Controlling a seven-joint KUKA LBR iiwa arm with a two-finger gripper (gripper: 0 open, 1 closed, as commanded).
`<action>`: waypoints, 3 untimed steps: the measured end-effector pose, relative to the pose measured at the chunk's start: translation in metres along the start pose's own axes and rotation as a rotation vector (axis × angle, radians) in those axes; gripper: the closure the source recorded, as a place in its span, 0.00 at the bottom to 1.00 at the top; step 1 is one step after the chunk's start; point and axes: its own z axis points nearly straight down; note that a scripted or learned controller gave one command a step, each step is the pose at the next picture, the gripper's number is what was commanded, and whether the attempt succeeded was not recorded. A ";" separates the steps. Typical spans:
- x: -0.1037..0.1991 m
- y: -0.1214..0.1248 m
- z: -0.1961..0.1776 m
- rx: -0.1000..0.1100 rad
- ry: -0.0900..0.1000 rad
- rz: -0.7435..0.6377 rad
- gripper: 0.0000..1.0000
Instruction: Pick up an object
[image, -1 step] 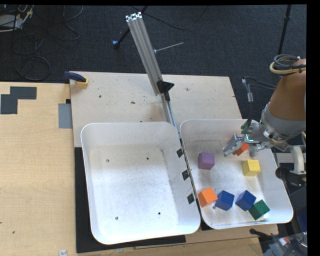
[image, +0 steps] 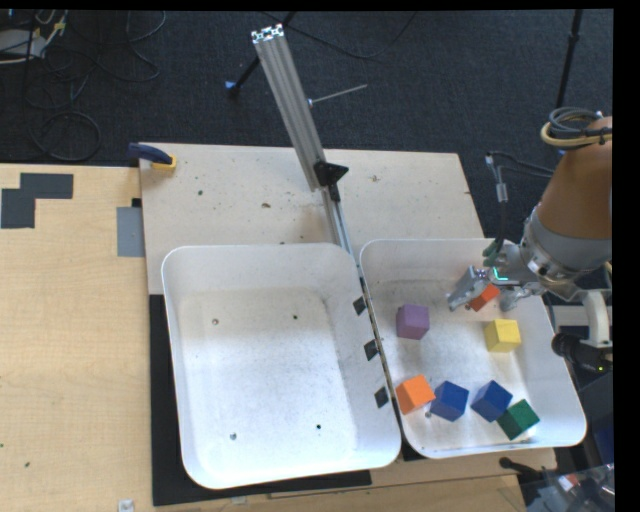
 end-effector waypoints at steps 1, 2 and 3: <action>-0.001 -0.011 0.052 0.006 0.001 0.000 0.00; 0.002 -0.017 0.098 0.005 0.001 0.001 0.00; 0.003 -0.017 0.117 -0.001 0.000 0.003 0.00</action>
